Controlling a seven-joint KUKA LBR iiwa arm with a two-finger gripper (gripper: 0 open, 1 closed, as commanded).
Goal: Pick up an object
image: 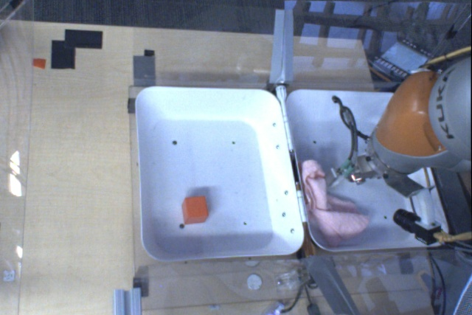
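Bench of pale wood (74, 181), seen from above at a slant. Two shallow white bins side by side: left bin (158, 122), right bin (317, 114), their inner rims meeting along a grey divider strip.

Left bin: one small orange cube (195, 209) on the floor, toward the near left corner, clear of the walls. A few dark dots, likely holes, scattered over the floor.

Right bin: a pink cloth (328, 206), crumpled, lying along the left wall and spreading toward the near edge. Its upper end bunches up near the divider; the lower part fans out flatter.

Arm (431, 122) enters from the right, orange band prominent, grey housing above. It hangs over the right bin. A dark cable loops from the wrist up toward the bin's far side.

Gripper (352, 173) low in the right bin, just beside the upper right edge of the pink cloth. Tip region is small and cluttered with metal parts and a glint; the jaw gap cannot be made out, so whether the jaws are apart or together cannot be told. Contact with the cloth also uncertain: the tip appears at the cloth's edge, nothing visibly lifted or pinched.

Black and orange markers (70, 48) on the bench at far left.
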